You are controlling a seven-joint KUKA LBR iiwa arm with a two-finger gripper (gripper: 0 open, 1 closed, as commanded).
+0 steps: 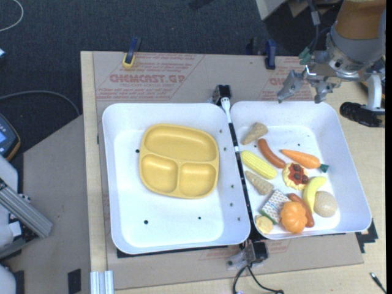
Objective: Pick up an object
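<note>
My gripper point(304, 89) hangs above the far edge of the right bin point(349, 139), open, with nothing between its two grey fingers. Below it in that bin lie several toy foods: a tan potato piece point(255, 131), a red sausage point(271, 152), a carrot point(301, 158), a corn cob point(258, 165), a small pizza slice point(296, 175), a banana point(312, 190), a beige egg-like ball point(325, 203), an orange pumpkin point(293, 216) and a checkered packet point(274, 203).
The left bin point(122, 195) holds a yellow three-compartment tray point(179, 160). A black clamp point(222, 94) sits at the far end of the seam between the bins. Blue clips point(269, 52) hold the cardboard at the back edge.
</note>
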